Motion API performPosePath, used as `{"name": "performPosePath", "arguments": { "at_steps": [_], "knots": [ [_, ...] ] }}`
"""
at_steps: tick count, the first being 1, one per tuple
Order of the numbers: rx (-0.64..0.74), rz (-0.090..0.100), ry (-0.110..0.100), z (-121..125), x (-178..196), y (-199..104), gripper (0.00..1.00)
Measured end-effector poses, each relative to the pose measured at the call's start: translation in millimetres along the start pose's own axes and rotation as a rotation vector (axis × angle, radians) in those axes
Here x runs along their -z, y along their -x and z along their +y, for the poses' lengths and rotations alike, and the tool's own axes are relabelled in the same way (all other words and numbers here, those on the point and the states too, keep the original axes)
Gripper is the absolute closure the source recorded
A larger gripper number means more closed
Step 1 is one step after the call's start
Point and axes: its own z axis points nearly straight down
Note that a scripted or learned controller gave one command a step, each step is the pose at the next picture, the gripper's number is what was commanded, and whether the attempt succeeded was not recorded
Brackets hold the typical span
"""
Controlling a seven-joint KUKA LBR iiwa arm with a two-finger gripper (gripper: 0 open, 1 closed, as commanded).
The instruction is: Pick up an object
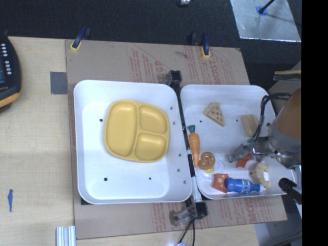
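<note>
1 red toy (245, 162) lies just under the gripper (241, 153) — its finger state unclear.

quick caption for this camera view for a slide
Gripper low in the right bin among toy foods; yellow divided plate in the left bin.

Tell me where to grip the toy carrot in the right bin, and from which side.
Grip the carrot across its orange middle, coming straight down from above. It lies flat and lengthwise beside the divider between the bins, green top away from the camera. One finger probably has to slip between carrot and the bin wall, the other on its open right side.
</note>
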Motion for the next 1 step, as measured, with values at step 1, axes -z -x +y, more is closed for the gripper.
{"name": "performPosePath", "arguments": {
  "at_steps": [1],
  "knots": [
    [0.007, 0.000, 0.006, 30.2, 0.6, -58.7, 0.00]
  ]
}}
